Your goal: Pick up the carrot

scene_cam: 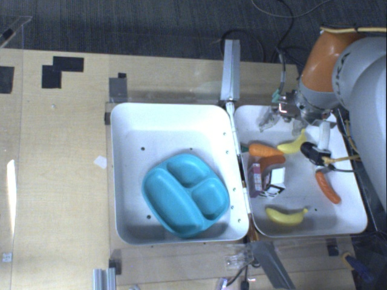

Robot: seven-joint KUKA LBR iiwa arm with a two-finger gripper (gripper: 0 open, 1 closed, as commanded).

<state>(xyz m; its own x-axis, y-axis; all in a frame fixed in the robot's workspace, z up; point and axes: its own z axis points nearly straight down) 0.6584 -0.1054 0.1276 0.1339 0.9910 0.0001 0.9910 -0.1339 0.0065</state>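
Pincer (282, 118) hovering over the right bin's (357, 222) far end with fingers spread apart — nothing between them, carrot (266, 151) lying near the bin's left wall, just below the pincer, beside a yellow banana (292, 144).

One fixed camera looks down at a slant from above the bench (60, 162), taking in both white bins (121, 180).

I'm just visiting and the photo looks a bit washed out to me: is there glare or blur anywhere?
Camera view: the white bins look bright and flat under even light, with a soft shadow beneath the blue tray; the arm at the right looms large and soft; the gripper is small and hazy; the carrot is fairly clear; a pale glare streak marks the bench's left edge.
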